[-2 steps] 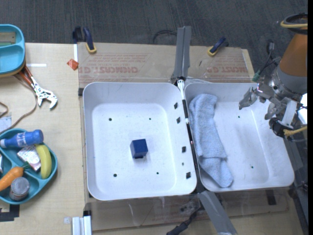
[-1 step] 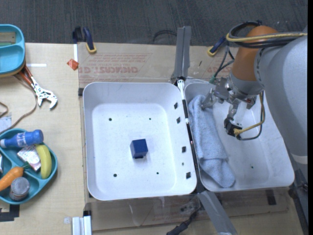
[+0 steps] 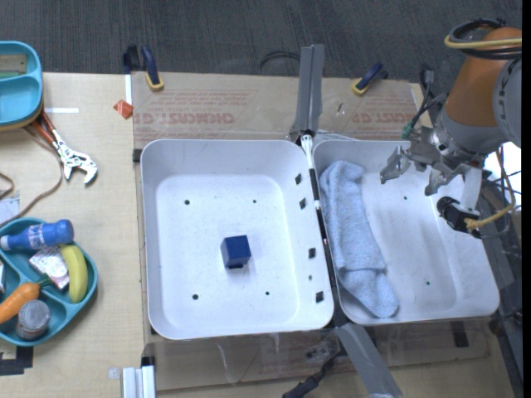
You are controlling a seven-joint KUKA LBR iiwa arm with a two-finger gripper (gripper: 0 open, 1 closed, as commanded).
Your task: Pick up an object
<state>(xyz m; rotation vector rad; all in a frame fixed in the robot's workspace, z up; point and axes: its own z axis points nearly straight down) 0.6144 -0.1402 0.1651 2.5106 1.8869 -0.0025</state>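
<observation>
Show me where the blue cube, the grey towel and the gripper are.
blue cube (image 3: 236, 250): camera view, top face.
grey towel (image 3: 353, 235): camera view, middle of the cloth.
gripper (image 3: 412, 169): camera view, between the fingertips.

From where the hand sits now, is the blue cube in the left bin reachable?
Probably yes. The blue cube sits alone, with bare floor around it. The hand hovers over the right bin, and only the low divider and the towel lie between.

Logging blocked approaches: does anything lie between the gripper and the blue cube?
Yes. The gripper hangs over the right bin; the blue cube sits in the left bin. Between them lie a pale blue towel and the bins' adjoining walls, both low.
</observation>
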